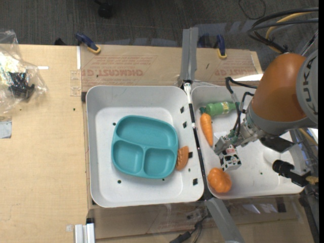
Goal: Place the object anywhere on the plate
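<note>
Two shallow white plastic bins side by side on a tan bench: left bin [98, 151], right bin [258, 178]. In the left one, a single teal plastic plate [145, 147], smooth and glossy, rounded corners, split into three compartments (one long one at the back, two smaller in front). Just off its right edge, touching or nearly so, one small orange-brown lumpy piece [182, 157], ridged like bread or a pastry, hard to say which. Over in the right bin, four loose things: one green plastic bottle [220, 108] lying on its side, one orange carrot [206, 128], tapered and smooth, lying just below the bottle, one round orange fruit [219, 180] near the front wall, and one small white block with black blotches [230, 161], cow-print look, the thing to be moved. Two-finger gripper [226, 146] right over that block, metal fingers pointing down onto its top; too cluttered there to tell whether spread or clamped, and the block's upper part covered by it. Grey arm with the fat orange band blocking much of the right bin's back and right side.
</note>
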`<state>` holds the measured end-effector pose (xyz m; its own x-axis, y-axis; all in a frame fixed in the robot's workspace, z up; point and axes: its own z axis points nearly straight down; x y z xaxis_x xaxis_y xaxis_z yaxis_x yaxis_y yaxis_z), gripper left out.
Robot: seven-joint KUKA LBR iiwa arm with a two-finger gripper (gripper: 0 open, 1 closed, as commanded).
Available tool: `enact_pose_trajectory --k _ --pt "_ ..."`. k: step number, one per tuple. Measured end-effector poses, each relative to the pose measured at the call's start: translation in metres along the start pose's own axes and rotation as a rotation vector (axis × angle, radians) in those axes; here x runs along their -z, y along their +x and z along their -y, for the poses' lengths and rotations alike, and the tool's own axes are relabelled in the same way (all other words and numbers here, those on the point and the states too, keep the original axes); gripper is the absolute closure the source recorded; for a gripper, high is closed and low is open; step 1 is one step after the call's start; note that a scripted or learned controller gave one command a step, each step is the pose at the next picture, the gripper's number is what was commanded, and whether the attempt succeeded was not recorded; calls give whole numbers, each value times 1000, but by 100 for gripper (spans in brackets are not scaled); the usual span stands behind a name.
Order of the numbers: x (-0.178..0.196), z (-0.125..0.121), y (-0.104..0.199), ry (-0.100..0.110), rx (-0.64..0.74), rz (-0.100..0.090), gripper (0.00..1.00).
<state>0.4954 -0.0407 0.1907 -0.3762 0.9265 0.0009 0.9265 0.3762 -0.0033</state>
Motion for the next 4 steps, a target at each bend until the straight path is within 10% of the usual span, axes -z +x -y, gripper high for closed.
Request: enact_pose_trajectory --k 2,3,4 --pt "0 -86 102 -1 205 2 100" --pt "-46 -138 130 -2 573 2 100" --pt "-46 -138 130 -3 572 3 0"
